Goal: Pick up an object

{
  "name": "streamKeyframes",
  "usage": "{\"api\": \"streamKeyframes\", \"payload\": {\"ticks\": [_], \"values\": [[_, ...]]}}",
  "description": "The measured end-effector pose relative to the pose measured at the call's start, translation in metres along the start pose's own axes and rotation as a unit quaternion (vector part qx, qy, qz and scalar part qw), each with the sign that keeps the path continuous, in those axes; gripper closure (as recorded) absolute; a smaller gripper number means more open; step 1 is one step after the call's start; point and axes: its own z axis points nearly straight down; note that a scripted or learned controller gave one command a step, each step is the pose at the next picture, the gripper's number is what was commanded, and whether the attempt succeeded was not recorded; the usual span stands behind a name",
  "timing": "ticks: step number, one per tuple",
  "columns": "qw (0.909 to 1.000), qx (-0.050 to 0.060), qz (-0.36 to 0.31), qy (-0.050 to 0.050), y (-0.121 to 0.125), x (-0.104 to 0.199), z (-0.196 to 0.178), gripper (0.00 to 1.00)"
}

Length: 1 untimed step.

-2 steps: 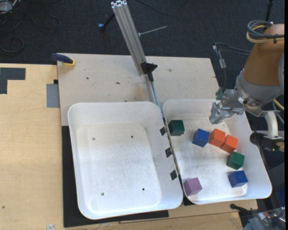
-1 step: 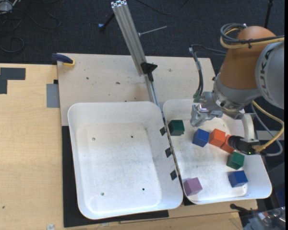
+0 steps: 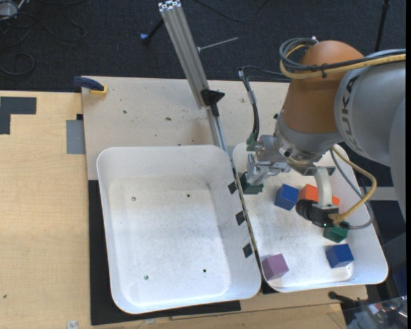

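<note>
My gripper (image 3: 254, 181) hangs low over the far left part of the right bin (image 3: 370, 269), close to the divider between the bins. A small dark green piece (image 3: 252, 188) shows right at its tip, partly hidden by it. In the same bin lie a blue cube (image 3: 286, 197), an orange block (image 3: 314, 193), a green block (image 3: 335, 234), a second blue cube (image 3: 340, 255) and a purple cube (image 3: 275, 266) near the front left corner.
The left bin (image 3: 109, 177) lies beside the right one, with black clips (image 3: 240, 217) along the shared rim. A slanted aluminium bar (image 3: 188, 57) rises behind the bins. A black cable end (image 3: 314, 213) dangles near the orange block.
</note>
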Motion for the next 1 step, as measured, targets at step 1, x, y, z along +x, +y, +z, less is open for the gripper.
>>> {"api": "streamKeyframes", "payload": {"ticks": [1], "values": [[1.0000,0.000,0.000,0.000,-0.0126,0.0583,-0.0006,1.00]]}}
